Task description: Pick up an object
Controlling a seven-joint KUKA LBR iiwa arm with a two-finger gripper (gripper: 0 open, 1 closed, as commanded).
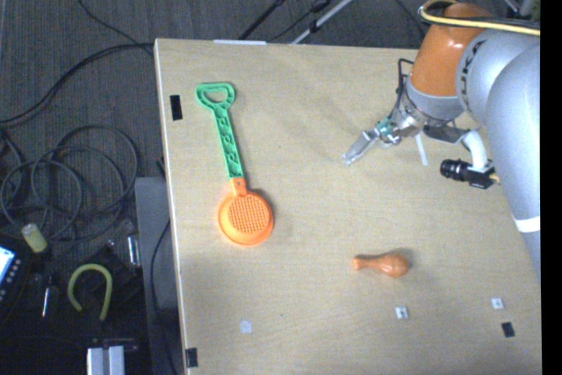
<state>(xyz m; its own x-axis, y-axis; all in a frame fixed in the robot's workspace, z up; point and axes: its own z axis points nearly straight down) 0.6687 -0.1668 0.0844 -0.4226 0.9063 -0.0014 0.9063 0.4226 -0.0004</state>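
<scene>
I see the pincer [356,152] over bare bench [307,92], holding nothing; whether its tips are spread I cannot tell. Strainer [235,173] at nine o'clock, gourd [384,263] at six.

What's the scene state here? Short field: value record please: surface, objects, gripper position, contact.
surface: light wooden bench top
object 1: strainer, green handle, orange mesh head, lying flat, left part of the bench
object 2: orange drumstick-shaped toy, lying lower centre-right
gripper: upper right, pointing left, nothing visible between its fingers
contact: gripper apart from both objects
arm: grey with orange band, entering from the right
</scene>
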